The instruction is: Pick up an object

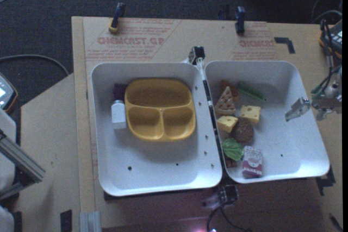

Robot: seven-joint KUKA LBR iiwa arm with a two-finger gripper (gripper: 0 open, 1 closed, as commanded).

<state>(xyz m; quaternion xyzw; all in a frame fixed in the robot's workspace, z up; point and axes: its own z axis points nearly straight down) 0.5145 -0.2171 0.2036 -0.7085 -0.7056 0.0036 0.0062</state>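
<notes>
Gripper [300,107] at right edge of right bin [283,76], over bare floor, well apart from objects; finger spread not readable at this angle, nothing seen between them. Judged: approach not yet begun.

Toy food clustered along right bin's left wall, touching or overlapping, so clean grasp likely hard: one pizza slice [225,100], two cheese blocks [250,113], one brown patty [244,130], one green leaf [232,147], one red carton [252,162], one green bean [251,93].

Left bin [103,117]: one yellow divided plate [160,108], one white bottle [118,114] just beside it.
</notes>
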